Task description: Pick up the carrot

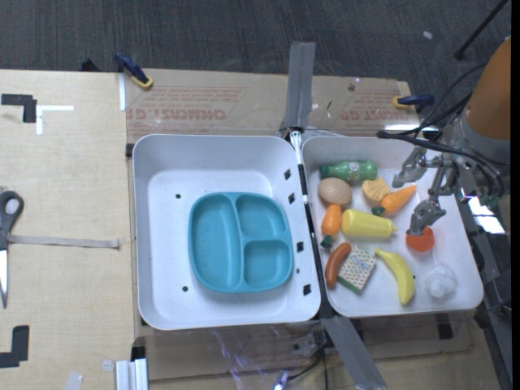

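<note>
Well, looking down at a slant on the pale wooden surface [65,218], I see two shallow white bins side by side. The left white bin [162,169] carries a turquoise plastic plate with three compartments [241,240]. The right white bin [463,295] is crowded with toy food. The small orange carrot [397,199] lies tilted near the bin's upper middle, its thick end touching a yellow wedge-shaped piece [374,191]. The grey metal fingers [424,192] hang over the right part of that bin, spread apart with nothing between them; one tip sits just above and right of the carrot's point, the other lower down, just over a red tomato [419,240]. So the carrot lies beside the left finger, not between the two. Nearby are a green bottle [348,170], a tan egg-shaped potato [334,191], a yellow cylinder [367,224], a second orange piece [331,219], a red sausage [336,264] and a yellow banana [397,275].
</note>
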Available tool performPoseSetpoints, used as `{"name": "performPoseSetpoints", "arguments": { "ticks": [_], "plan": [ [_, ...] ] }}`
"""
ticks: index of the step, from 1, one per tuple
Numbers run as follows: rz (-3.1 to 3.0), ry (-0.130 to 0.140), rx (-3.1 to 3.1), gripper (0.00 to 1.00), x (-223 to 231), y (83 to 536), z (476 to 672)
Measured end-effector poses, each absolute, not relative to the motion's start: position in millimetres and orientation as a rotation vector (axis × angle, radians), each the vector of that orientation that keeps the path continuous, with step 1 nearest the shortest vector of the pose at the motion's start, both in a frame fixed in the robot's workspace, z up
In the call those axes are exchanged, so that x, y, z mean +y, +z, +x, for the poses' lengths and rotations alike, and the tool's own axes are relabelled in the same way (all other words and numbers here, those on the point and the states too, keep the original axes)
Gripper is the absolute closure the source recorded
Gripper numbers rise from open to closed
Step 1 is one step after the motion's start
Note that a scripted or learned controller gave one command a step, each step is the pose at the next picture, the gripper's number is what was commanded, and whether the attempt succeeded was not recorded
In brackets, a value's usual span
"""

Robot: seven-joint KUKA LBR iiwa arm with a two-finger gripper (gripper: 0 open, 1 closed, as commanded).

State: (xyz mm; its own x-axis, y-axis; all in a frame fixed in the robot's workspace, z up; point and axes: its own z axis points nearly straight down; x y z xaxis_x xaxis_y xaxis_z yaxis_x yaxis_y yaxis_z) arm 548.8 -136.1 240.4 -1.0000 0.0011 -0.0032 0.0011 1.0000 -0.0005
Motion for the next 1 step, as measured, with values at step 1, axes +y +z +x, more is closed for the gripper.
{"name": "performPoseSetpoints", "arguments": {
  "ticks": [1],
  "plan": [
    [-0.113,-0.003,3.134,0.0,-182.9,201.2,606.5]
  ]
}}
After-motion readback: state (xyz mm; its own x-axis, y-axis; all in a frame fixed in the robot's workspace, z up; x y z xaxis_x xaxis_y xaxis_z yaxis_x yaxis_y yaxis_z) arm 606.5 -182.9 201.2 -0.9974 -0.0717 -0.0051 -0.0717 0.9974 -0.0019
